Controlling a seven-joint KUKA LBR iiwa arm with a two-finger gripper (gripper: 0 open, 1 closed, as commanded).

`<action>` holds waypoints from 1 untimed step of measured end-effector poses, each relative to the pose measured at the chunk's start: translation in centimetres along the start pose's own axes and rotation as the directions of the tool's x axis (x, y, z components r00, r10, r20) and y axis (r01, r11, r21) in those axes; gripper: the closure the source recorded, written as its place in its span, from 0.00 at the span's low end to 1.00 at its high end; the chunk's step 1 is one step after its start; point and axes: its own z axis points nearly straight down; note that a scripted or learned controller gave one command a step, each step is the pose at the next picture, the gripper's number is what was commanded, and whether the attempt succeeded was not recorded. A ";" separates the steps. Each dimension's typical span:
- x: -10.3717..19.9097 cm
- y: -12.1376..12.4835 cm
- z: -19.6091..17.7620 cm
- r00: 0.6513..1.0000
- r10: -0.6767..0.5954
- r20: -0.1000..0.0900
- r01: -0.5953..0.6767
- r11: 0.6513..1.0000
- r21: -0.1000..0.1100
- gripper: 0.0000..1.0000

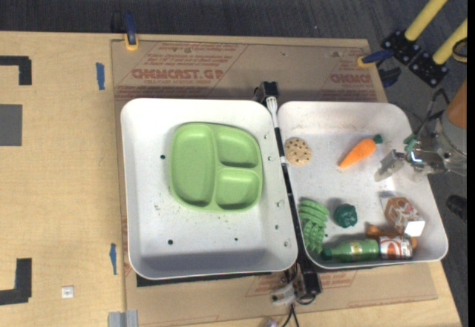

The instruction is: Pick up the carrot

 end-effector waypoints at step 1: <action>2.7 5.8 4.9 0.997 0.080 0.001 -0.080 0.997 -0.005 0.00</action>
